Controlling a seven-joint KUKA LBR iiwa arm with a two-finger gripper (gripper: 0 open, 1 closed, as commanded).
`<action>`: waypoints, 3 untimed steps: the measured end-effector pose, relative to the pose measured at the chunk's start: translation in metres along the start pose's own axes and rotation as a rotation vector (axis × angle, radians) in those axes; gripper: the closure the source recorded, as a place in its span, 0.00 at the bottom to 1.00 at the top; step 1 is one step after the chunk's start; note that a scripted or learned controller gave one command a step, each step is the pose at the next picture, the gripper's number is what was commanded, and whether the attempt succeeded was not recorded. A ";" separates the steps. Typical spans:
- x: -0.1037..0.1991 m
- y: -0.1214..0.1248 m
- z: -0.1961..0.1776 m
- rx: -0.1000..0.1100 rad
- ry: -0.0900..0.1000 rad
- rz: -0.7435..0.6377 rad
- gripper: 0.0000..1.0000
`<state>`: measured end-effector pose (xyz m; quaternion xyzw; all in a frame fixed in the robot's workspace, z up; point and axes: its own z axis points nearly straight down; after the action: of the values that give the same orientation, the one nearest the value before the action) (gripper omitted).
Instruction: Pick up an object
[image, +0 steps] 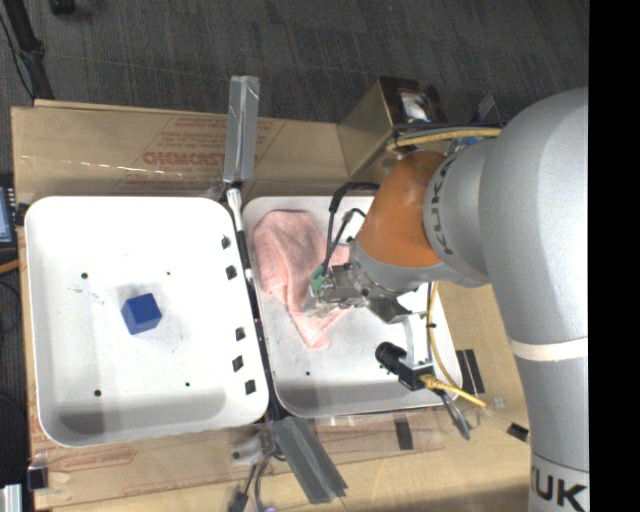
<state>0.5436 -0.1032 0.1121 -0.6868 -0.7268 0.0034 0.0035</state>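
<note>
The pink cloth (288, 268) is found lying in the right bin (330, 400), with the gripper (322, 292) set upon its lower fold. Whether anything is clamped cannot be told. A firm pinch of bunched fabric is advised before lifting.

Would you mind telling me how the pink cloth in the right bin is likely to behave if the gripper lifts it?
The pink cloth lies rumpled and folded, so it is probably floppy and would drape and hang from the gripper. It looks thin, so likely light. It should not roll, though a trailing end might drag along the right bin.
</note>
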 end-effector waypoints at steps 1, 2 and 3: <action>0.000 0.000 0.000 -0.001 0.000 0.000 0.00; 0.007 -0.006 0.020 -0.007 0.000 -0.158 0.00; 0.006 -0.006 0.010 -0.006 0.000 -0.159 1.00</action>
<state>0.5372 -0.0976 0.1018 -0.6271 -0.7789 0.0010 0.0020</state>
